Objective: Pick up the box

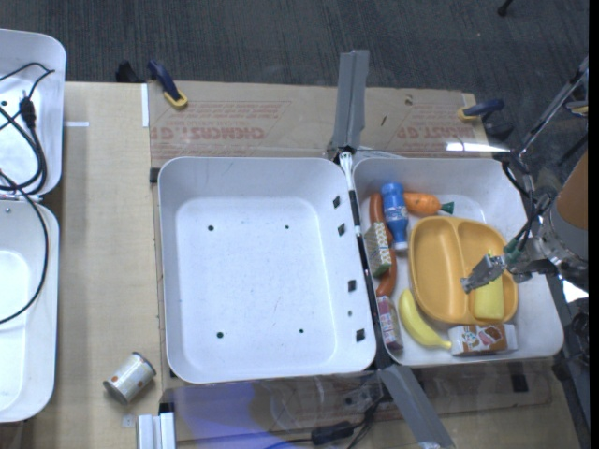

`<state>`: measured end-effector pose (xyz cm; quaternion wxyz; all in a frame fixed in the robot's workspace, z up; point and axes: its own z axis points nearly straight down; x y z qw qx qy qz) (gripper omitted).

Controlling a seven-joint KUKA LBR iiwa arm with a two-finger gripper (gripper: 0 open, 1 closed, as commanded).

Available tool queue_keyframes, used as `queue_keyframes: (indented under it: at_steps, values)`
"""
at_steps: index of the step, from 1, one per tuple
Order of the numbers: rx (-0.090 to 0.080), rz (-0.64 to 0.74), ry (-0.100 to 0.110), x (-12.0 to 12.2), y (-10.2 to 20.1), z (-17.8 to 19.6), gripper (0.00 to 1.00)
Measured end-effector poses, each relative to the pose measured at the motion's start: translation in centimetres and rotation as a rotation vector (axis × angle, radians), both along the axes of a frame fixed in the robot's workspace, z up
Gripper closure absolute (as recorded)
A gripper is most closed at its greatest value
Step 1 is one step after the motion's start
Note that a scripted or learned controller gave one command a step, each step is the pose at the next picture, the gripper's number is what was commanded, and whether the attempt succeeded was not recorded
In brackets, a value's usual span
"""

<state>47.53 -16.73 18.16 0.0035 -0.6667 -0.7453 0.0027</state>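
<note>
Small brown-and-white carton box lying flat at the near edge of the right white bin, long axis running left to right along the bin's front wall, just beside the tip of a yellow banana. Directly beyond it, a yellow-orange divided plastic plate, with the grey two-finger gripper hanging over the plate's right half above a pale yellow block. Box therefore just on the camera side of the gripper, close by, needing a short shift toward the bin's front edge, with the fingers probably best closing across its short width. Fingers too small and blurred to tell whether spread or closed; nothing seen between them. Further left in the same bin, a blue bottle, an orange carrot and packets along the dividing wall. Left white bin alongside, on a cardboard-covered bench, dark carpet beyond.
</note>
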Motion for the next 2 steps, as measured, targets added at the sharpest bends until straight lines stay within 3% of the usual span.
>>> queue_keyframes:
  at_steps: [1,2]
  values:
    - [-0.003,-0.055,-0.016,0.4,5.1,-7.3,0.0]
    - [-0.004,-0.045,-0.013,9.4,0.2,1.0,0.0]
